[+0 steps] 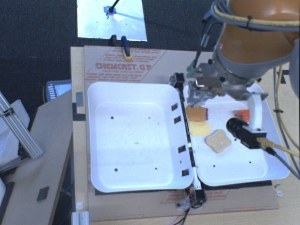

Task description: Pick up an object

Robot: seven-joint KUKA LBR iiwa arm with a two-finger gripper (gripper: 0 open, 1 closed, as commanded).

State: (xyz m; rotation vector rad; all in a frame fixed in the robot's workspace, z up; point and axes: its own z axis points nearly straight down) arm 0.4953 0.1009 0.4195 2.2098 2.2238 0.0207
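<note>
Bins sit side by side, and just right of the bare left bin point(136, 139) I see the right bin point(243, 170) with small flat toy foods near its left wall: an orange-brown block point(197, 113), a soft yellow round piece point(200, 129) and a pale, bumpy bread slice point(218, 141). Above the block hangs the gripper point(196, 96), and I cannot tell how its jaws stand. I think I should drop straight down onto one piece, clear of the bin wall, and squeeze gently.
</note>
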